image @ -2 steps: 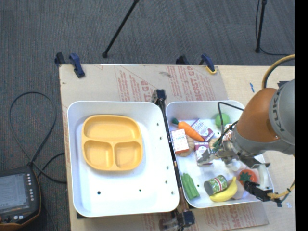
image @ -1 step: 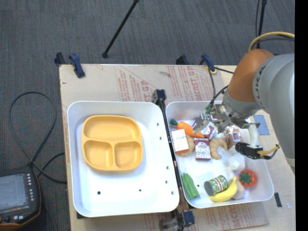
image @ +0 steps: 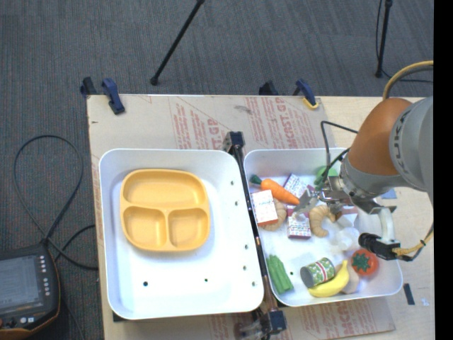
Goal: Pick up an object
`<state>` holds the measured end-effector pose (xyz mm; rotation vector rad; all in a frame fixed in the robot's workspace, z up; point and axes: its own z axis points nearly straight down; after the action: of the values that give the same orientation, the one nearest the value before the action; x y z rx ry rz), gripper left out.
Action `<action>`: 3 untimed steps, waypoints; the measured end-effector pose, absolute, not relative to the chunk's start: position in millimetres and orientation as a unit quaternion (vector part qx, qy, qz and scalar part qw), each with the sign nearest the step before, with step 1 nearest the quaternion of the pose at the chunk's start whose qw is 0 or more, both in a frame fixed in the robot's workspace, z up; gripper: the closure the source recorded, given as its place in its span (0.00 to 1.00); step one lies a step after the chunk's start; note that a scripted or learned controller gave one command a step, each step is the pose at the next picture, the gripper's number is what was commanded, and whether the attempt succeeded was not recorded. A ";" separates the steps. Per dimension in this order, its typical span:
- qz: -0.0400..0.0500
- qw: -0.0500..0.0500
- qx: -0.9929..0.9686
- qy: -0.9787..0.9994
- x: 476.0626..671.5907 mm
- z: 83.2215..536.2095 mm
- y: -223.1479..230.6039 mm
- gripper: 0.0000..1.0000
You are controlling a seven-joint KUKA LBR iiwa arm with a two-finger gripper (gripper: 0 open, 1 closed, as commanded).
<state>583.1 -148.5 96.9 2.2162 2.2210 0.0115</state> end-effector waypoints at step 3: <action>0.004 0.002 0.705 0.710 584.1 117.3 -148.3 1.00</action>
<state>584.1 -148.3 117.3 2.2109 2.2263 0.0116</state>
